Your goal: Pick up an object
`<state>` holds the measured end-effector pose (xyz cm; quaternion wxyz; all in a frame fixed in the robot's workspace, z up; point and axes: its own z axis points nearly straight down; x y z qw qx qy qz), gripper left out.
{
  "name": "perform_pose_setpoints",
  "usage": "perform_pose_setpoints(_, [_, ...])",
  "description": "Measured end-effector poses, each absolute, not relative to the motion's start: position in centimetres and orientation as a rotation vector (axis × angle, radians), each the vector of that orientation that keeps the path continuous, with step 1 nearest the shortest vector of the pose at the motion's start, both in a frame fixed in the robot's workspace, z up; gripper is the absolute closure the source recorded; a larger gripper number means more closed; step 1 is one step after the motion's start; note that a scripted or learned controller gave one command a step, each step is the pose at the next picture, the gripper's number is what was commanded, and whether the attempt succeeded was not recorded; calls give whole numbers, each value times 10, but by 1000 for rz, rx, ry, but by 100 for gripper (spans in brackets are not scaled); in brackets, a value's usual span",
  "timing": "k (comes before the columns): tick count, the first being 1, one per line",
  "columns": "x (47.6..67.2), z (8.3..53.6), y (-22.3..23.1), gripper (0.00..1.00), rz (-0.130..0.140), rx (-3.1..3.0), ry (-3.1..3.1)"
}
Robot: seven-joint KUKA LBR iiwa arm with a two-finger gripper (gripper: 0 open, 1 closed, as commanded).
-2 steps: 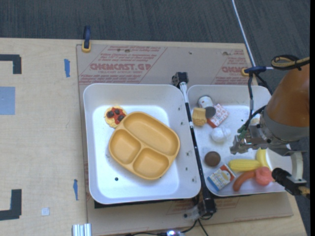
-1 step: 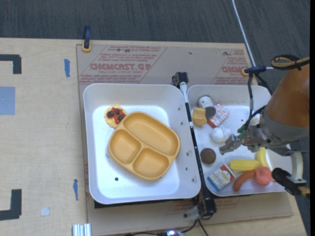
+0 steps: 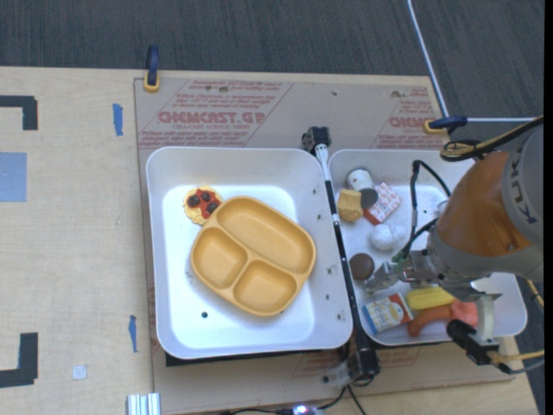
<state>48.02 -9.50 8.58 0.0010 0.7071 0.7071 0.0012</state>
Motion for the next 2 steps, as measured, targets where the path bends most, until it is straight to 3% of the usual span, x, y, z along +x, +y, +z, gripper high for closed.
perform_pose_setpoints(1, [505,86,-92,0,1,2220,2220])
perform_pose_setpoints(2, [512,86,-92,0,0,2221,2221])
